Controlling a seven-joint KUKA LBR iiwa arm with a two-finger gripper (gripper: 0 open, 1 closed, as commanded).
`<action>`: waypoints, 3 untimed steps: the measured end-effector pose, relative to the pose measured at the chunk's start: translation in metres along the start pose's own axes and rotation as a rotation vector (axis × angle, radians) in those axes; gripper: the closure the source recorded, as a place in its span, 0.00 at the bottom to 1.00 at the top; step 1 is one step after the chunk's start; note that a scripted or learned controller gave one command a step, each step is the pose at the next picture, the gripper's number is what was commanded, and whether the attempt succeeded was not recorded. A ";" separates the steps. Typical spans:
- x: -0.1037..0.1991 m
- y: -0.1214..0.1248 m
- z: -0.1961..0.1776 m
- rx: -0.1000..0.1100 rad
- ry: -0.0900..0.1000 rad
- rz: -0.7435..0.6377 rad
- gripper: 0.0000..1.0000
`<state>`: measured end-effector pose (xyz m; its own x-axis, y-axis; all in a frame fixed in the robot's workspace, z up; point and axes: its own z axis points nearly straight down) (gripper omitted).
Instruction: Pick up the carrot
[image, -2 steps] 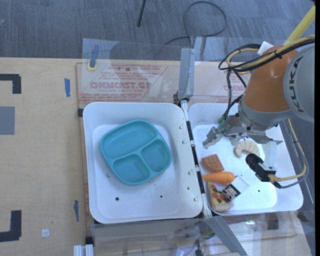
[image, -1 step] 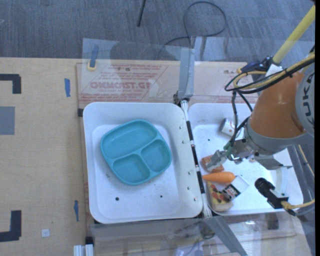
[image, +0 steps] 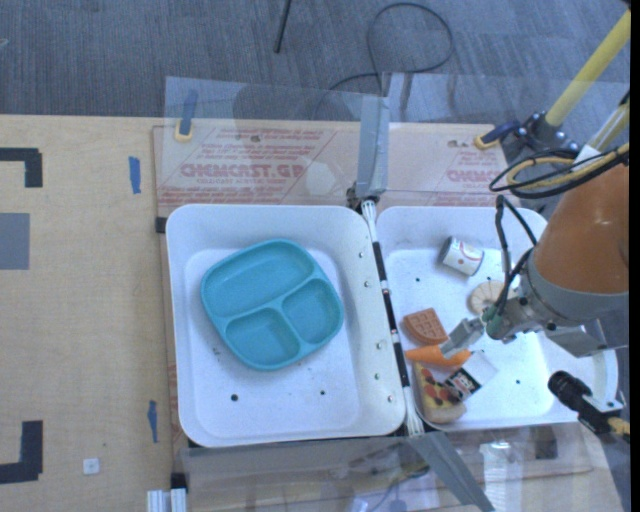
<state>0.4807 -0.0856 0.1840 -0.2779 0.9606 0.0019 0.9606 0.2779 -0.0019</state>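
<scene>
Carrot (image: 424, 353) lies touching the claw (image: 462, 336) tips, just left.

The carrot (image: 430, 354) is seen in the right bin (image: 520, 400), just below a waffle piece (image: 424, 325). The gripper (image: 462, 336) is lowered at the carrot's right end. A blue divided plate (image: 270, 302) is seen in the left bin (image: 190, 400), well left of the carrot.

We count two white bins: the left bin (image: 190, 330) and the right bin (image: 520, 385). The left one holds one blue divided plate (image: 270, 302) with three compartments. In the right one we count one carrot (image: 432, 354), one brown waffle-like piece (image: 424, 325), one small white can (image: 461, 256), and one round pale item (image: 486, 296).
</scene>
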 end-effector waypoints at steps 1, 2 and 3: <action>-0.038 -0.003 0.084 -0.004 -0.003 -0.303 0.00; -0.031 0.023 0.094 -0.011 -0.016 -0.651 0.00; -0.032 0.025 0.084 -0.020 -0.022 -0.647 1.00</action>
<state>0.5132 -0.1096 0.1003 -0.8003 0.5991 -0.0240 0.5991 0.8006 0.0113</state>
